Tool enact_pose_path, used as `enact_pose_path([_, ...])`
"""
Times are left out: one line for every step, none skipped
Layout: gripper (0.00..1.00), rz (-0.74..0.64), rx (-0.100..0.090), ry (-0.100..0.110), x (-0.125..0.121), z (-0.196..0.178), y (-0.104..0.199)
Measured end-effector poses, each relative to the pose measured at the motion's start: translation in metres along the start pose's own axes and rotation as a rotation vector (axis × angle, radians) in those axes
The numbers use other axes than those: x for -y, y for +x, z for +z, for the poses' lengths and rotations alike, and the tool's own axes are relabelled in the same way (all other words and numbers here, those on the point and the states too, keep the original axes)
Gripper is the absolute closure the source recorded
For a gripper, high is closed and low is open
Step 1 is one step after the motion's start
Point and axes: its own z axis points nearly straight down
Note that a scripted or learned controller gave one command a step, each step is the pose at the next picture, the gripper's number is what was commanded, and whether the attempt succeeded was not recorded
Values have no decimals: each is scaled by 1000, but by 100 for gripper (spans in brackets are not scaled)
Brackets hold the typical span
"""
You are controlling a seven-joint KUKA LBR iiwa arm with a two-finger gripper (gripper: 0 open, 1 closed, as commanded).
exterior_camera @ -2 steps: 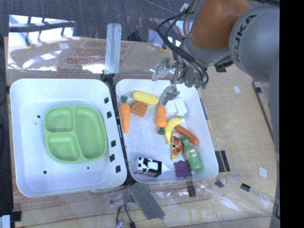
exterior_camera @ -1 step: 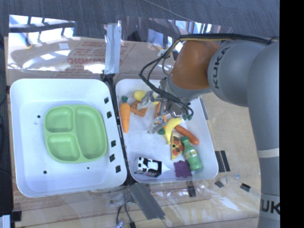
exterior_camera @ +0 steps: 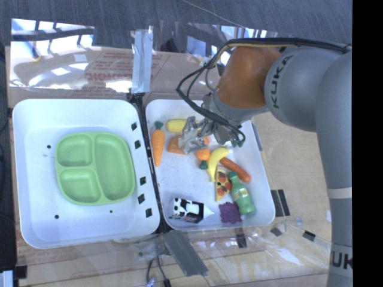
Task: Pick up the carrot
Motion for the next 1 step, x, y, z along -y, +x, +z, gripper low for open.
enact_pose_path([100,211,-14,-1,-31,-51,18])
